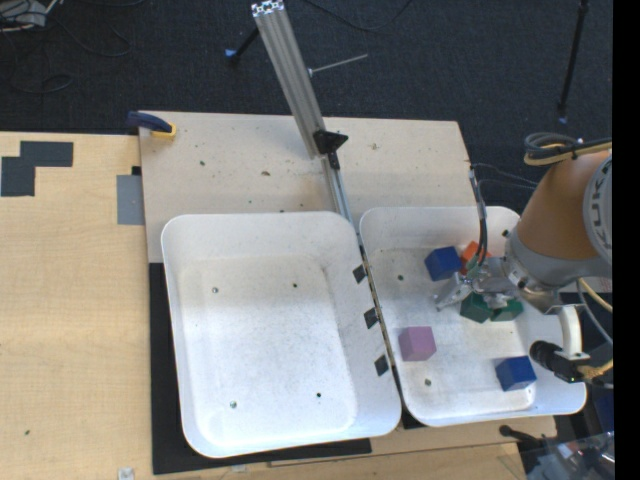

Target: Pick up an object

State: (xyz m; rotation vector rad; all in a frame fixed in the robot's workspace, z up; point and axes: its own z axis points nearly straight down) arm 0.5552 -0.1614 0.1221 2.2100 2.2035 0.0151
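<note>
Several small objects lie in the right bin (440,408). A blue cube (441,263) sits near its middle, with an orange piece (469,253) just right of it. A dark green object (488,310) lies under the arm's wrist. A purple cube (417,343) rests near the bin's left side, and another blue cube (515,372) sits at the front right. My gripper (468,290) is low over the bin, between the first blue cube and the green object. Its metal fingers (450,293) point left and show nothing between them.
The left bin (200,238) lies beside the right one, with black clips along the shared edge. A slanted aluminium bar (295,78) rises behind the bins. The arm's orange band (560,213) and cables crowd the right bin's far right corner.
</note>
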